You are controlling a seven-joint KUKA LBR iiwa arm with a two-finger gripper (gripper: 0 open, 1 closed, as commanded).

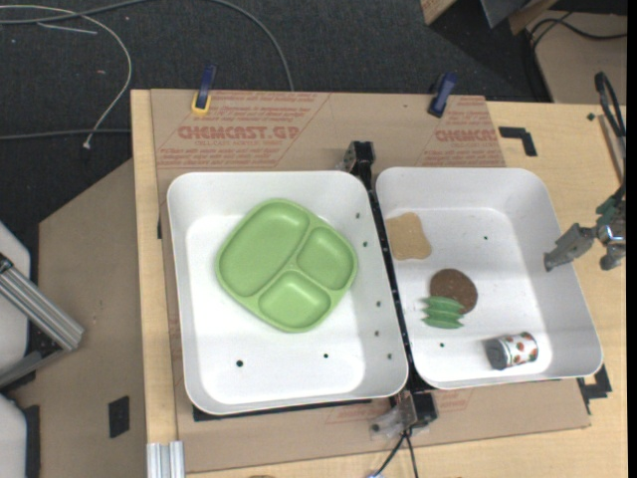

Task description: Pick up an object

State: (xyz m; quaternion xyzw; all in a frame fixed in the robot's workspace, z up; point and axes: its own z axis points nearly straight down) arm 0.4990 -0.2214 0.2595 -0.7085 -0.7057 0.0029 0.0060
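The right bin (537,202) holds a tan flat piece (406,236) near its left wall. Below that lie a brown round disc (454,286) and a green ridged item (443,313) touching its lower edge. A small can (512,350) lies on its side near the bin's front right corner. The left bin (199,267) holds a green divided plate (287,264). My gripper (582,251) hangs at the right bin's right rim, apart from all the objects, with nothing seen in it.
Both bins sit on a cardboard sheet (249,122) clamped at the back by two blue clips (205,80). A black bracket (359,155) joins the bins at the back. Cables lie on the dark floor behind.
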